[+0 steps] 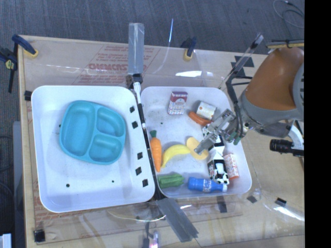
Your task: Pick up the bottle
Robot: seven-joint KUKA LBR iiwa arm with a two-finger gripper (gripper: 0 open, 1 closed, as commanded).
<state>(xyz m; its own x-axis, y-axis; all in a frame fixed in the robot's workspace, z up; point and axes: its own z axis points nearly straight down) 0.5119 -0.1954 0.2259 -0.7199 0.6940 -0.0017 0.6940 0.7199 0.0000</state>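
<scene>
One blue bottle (206, 184) lies on its side at the near edge of the right bin (155, 107), below and slightly left of the claw (212, 136), well apart from it. How far the claw stands open cannot be told, and no object shows in its grip; it hangs just above a banana (175, 153).

1. One camera is sitting fixed above the bench (62, 53), looking down at a slant.
2. It is framing both white bins (46, 190) fully, from moderate distance.
3. The arm (271, 81) is entering from the frame's right.

Blue bottle (206, 184) flat, right bin's near edge
</scene>
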